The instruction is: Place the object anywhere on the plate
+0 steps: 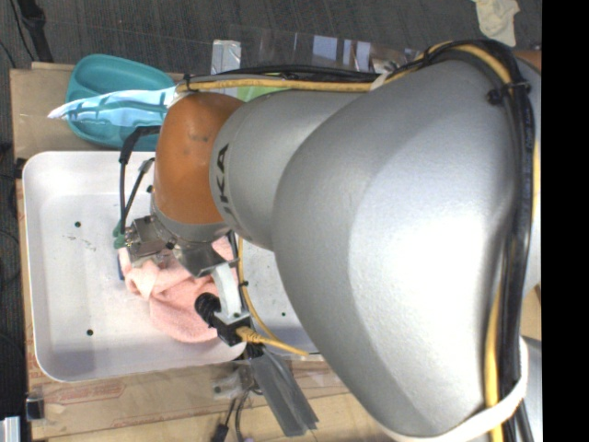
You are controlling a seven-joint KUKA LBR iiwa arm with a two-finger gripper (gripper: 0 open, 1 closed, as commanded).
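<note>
Camera view: a soft, crumpled pink cloth [179,304] lies in the shallow white plastic bin [55,247], toward six o'clock. The end effector [156,247] sits just above it; its finger state cannot be told. No plate is identified, so misplacement is a risk. The cloth's long axis seems to run ten-to-four.

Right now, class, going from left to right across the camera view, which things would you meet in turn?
White bin's left wall → teal bowl → pink cloth → arm's orange band → grey arm → crumpled pale rag on the floor.
</note>
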